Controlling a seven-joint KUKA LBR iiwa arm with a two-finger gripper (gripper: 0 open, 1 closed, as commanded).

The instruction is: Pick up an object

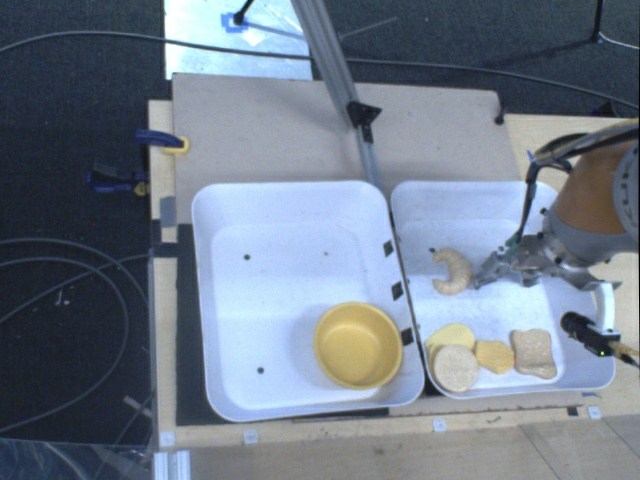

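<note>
One gripper (487, 273) beside the croissant (452, 270), finger gap impossible to tell.

Arm (600, 203) enters from 3 o'clock, grey with orange band above the wrist, reaching toward 9 o'clock at a downward slant. Black cable loops over the top of the wrist at about 12 o'clock of the band. Gripper (483, 275) sits low, extended toward 9 o'clock from the wrist body, its tip tapering to a point. Grey metal housing of the wrist lies just behind it at 3 o'clock.
</note>
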